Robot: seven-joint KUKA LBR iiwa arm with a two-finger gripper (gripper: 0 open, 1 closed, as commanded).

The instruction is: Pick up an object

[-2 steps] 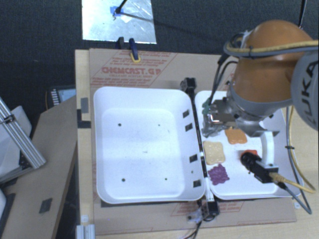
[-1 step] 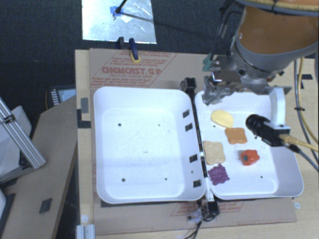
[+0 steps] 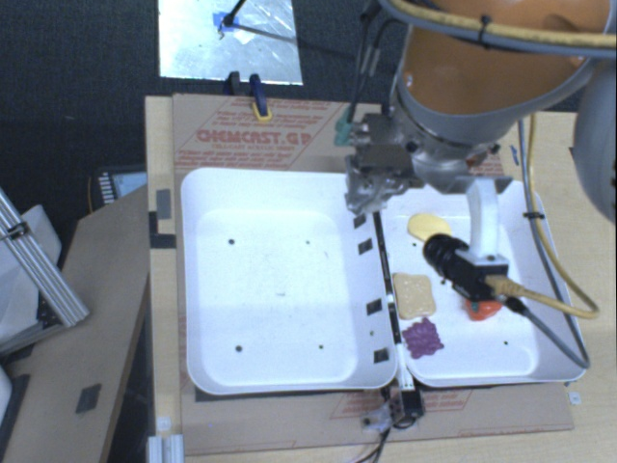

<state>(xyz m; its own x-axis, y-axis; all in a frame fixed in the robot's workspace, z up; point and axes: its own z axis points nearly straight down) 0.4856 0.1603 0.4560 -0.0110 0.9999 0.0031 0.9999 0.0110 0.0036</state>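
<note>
In the right bin (image 3: pixel 487 357) lie a yellow piece (image 3: pixel 427 226), a tan bread slice (image 3: pixel 415 295), a purple grape cluster (image 3: pixel 421 337) and a red-orange item (image 3: pixel 485 309) partly hidden by the robot's own hardware. My gripper (image 3: pixel 365 197) hangs under the grey and orange wrist, at the far end of the divider between the two bins. It sits left of and beyond the yellow piece, apart from every object. Nothing shows between its tips.
The left bin (image 3: pixel 270 287) sits beside the right one on a cardboard sheet (image 3: pixel 253 135). A yellow and blue clamp (image 3: pixel 259 97) stands at the cardboard's far edge. Aluminium framing (image 3: pixel 34 268) lies off to the left.
</note>
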